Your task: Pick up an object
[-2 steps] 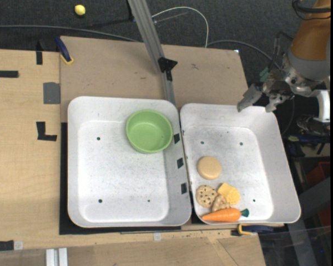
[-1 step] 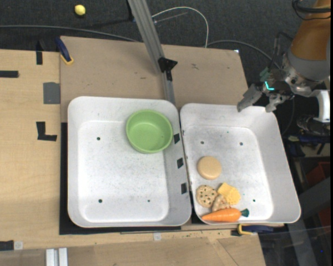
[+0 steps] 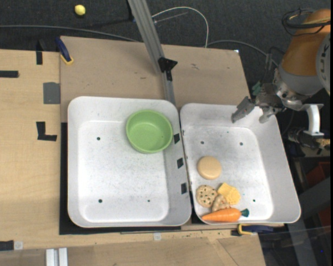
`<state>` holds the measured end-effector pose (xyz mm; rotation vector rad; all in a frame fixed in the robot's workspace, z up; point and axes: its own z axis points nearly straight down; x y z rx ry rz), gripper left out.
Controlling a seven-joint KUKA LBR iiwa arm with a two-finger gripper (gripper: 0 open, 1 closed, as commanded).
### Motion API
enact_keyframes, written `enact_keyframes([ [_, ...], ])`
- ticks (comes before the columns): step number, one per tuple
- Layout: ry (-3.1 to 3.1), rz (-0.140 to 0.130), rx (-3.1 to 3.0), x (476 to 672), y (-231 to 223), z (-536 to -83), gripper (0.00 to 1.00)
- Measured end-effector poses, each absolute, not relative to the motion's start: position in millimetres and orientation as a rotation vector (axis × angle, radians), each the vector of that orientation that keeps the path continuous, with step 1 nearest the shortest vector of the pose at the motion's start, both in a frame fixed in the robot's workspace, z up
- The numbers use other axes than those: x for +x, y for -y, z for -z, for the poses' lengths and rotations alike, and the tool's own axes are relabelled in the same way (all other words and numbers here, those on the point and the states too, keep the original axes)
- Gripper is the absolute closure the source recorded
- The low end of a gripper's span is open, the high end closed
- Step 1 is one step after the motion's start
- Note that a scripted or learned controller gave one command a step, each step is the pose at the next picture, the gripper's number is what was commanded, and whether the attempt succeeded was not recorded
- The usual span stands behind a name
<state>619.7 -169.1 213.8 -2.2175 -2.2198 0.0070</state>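
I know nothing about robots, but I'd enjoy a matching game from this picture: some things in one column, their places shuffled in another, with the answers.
Things:
1. green bowl
2. carrot
3. gripper
4. yellow ball

Places:
A. on the dark floor beyond the bench
B. over the right bin's far edge
C. upper part of the left bin
D. at the right bin's near edge

Pairs: 1-C, 2-D, 3-B, 4-A

A: The arm (image 3: 311, 43) is cut off by the right edge. The small yellow thing (image 3: 80, 9) at top left is too small to identify.

B: The carrot (image 3: 223, 215) covers the lower edges of the cookie (image 3: 205, 195) and cracker (image 3: 228, 193).
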Motion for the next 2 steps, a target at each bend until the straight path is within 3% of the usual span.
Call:
enact_keyframes([
  [2,2.22,-0.007,-2.216,601.0,164.6,-114.0,0.0],
])
